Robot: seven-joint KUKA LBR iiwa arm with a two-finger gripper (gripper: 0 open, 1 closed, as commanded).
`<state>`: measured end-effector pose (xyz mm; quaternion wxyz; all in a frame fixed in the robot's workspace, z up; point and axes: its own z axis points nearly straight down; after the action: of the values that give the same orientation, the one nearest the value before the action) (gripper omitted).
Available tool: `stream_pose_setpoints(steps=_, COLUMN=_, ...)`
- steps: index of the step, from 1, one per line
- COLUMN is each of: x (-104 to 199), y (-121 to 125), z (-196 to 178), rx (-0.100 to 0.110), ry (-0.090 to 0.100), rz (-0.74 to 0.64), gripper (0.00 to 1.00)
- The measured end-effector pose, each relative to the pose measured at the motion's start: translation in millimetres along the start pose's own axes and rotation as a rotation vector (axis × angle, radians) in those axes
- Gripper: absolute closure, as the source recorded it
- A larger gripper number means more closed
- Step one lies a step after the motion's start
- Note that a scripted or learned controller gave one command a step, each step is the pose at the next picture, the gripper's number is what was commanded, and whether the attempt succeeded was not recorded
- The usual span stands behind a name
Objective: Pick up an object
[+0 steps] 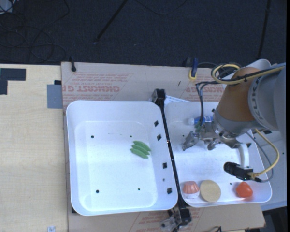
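A green pea pod point(140, 149) lies near the middle of the left bin point(87, 115). In the right bin point(183, 170), along the front wall, sit a pink and white piece point(191, 189), a tan round disc point(210, 191) and an orange-red ball point(244, 190). My gripper point(201, 143) hangs over the upper left part of the right bin, close to the divider. It is open, its grey fingers point(188, 143) spread apart with nothing between them. All three front objects lie well below it in the view.
The black divider point(165, 149) between the bins runs just left of the gripper. A cardboard sheet point(106, 83) lies under both bins. The arm's orange band point(237, 103) covers the right bin's far right corner.
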<state>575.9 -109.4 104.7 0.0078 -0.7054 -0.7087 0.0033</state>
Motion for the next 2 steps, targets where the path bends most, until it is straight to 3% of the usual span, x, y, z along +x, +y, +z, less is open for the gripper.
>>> stream_pose_setpoints(steps=1, x=7, y=24, z=18, rx=-0.013, ry=-0.006, rz=0.003, gripper=0.0)
stream_pose_setpoints(steps=2, x=-48, y=42, z=16, rx=-0.016, ry=-0.008, rz=0.006, gripper=0.0)
